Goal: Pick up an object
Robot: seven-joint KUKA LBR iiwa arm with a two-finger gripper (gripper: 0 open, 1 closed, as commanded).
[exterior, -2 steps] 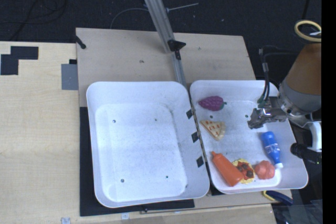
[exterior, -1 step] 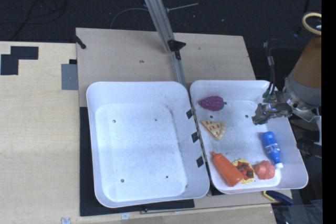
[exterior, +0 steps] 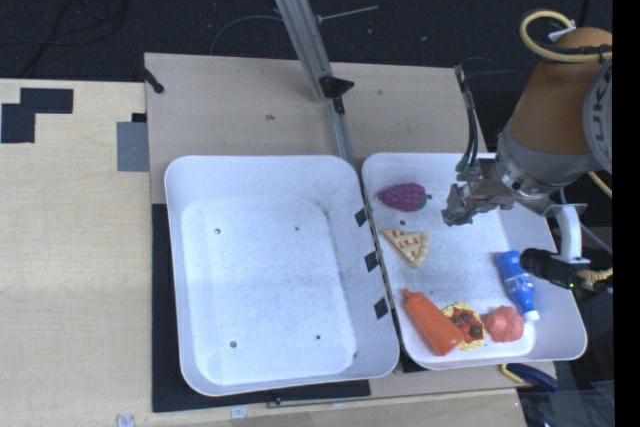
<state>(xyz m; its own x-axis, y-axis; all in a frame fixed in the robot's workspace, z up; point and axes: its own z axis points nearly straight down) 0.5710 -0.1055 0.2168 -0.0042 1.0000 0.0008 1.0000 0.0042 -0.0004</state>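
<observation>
The right bin (exterior: pixel 560 340) holds several small items. A purple grape bunch (exterior: pixel 403 196) lies near its back left, with a tan waffle wedge (exterior: pixel 407 245) just in front of it. An orange-red bottle (exterior: pixel 432 321) lies at the front, beside a yellow and red piece (exterior: pixel 465 323) and a pink-red lump (exterior: pixel 504 324). A blue and white tube (exterior: pixel 518 282) rests at the right. My gripper (exterior: pixel 458 211) hangs over the back middle of this bin, right of the grapes and above the waffle wedge, with nothing visibly between its fingers.
The left bin (exterior: pixel 265 275) sits beside the right one, joined by black clips (exterior: pixel 371 260). A slanted metal rail (exterior: pixel 305 25) rises behind the bins. The arm's orange band (exterior: pixel 562 100) and cables fill the right side.
</observation>
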